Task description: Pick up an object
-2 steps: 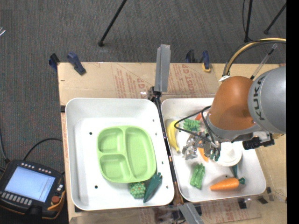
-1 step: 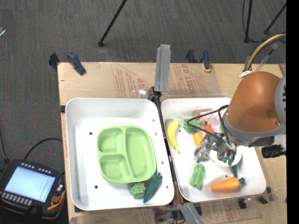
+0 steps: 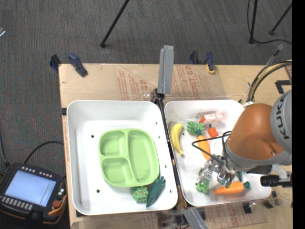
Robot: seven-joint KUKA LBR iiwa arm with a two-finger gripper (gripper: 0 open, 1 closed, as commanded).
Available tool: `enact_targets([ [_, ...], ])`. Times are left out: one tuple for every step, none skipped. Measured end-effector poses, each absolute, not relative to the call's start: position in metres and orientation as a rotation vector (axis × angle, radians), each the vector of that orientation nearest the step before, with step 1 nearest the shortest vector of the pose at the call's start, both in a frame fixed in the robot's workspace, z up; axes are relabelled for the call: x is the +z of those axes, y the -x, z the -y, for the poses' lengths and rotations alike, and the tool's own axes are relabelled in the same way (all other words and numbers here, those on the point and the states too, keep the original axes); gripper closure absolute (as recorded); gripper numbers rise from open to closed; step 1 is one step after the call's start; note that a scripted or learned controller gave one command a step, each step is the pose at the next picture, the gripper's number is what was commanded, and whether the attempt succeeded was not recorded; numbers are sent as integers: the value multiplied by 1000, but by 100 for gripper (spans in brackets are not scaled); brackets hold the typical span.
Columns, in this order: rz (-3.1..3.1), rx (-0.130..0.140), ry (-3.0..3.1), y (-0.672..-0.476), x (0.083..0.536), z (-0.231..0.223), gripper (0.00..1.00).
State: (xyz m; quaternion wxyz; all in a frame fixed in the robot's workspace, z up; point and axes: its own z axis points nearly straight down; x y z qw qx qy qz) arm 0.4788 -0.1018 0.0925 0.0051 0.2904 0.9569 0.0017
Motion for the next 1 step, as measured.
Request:
enact_targets([
  [-3008,1,-913,-476,87,102,0],
])
